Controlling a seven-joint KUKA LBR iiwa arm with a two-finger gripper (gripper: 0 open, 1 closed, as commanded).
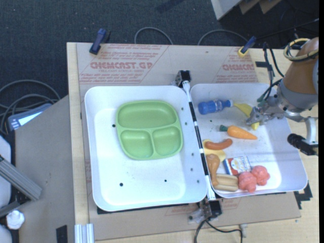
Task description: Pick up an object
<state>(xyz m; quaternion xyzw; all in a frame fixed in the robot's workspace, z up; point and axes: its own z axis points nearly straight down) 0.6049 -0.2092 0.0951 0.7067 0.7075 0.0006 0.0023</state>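
The right bin (283, 151) holds several toy foods. A blue bottle (213, 106) lies at its far left, with a yellow piece (243, 108) beside it. An orange carrot (241, 132) lies mid-bin. Nearer the front are a red sausage (217, 145), a tan drumstick-like piece (213, 162), a small red and white box (237, 164), a pink lumpy fruit (253, 177) and a bun (226, 183). My gripper (256, 118) hangs low in the bin, just right of the yellow piece and just above the carrot's thick end. Nothing is visibly held.
The left bin (101, 151) carries a green three-compartment plate (150, 128). The arm (301, 80), with its orange band, reaches in over the right bin's far right corner. Cables (271, 67) trail near it. A black clamp (183, 77) sits where the two bins meet.
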